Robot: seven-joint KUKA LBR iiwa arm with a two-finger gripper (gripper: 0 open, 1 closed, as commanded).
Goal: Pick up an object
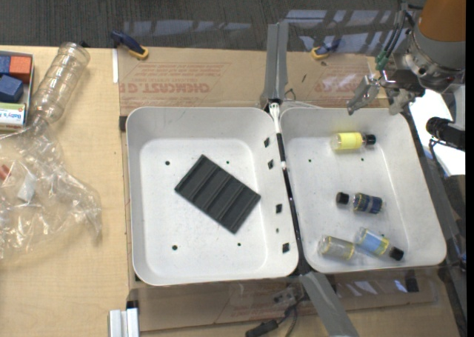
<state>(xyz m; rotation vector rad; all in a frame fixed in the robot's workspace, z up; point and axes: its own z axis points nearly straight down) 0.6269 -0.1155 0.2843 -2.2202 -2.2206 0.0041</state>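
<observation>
The gripper (379, 96) hung over the far rim of the right bin (419, 180), its two fingers seemingly spread apart with nothing between them. Below it lay a yellow bottle (352, 140), then a dark blue bottle (362, 202), then two more small bottles (359, 246) touching. A dark ribbed panel (217, 193) lay in the left bin (144, 180).

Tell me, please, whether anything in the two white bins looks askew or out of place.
Little stands out. The dark grey ribbed rectangular panel lies diagonally in the left white bin, not square to its walls. In the right white bin, two small bottles lie together at the near edge, apparently touching.
</observation>
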